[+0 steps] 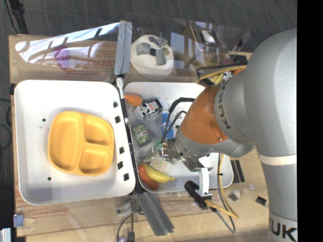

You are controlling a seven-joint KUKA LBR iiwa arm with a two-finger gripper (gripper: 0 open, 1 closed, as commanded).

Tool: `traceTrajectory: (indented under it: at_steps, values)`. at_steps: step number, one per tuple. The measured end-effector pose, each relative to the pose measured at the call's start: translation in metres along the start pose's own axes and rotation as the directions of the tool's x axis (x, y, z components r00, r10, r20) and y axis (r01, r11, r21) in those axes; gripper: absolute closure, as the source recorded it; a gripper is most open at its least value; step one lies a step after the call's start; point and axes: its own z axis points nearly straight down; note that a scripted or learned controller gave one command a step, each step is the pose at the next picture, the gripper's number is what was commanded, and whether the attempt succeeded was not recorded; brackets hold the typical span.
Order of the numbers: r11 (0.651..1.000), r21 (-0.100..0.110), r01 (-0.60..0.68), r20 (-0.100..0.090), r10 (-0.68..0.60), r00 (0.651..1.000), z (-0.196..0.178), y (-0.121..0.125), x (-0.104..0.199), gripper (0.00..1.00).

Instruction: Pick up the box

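- Box (150, 108) sits in the right bin (222, 178), near its far left corner, just beside an orange piece (132, 99); I read it as a small black-and-white carton.
- From my end effector (169, 153), low over the bin's middle, the box lies up and to the left in the view, with a green can (140, 134) between.
- Its long axis runs slantwise, roughly left-right.
- Banana (159, 175) lies near the front wall.
- I cannot tell the end effector's opening; nothing shows in its grip.
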Motion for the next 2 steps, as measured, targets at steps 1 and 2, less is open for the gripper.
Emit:
traceTrajectory:
  at_steps: [1,2]
  values:
    - [1.000,0.004,0.004,0.000,-0.004,1.000,-0.007,0.000,-0.001,1.00]
    - [1.000,-0.001,-0.011,0.001,0.011,1.000,-0.101,0.051,0.026,1.00]
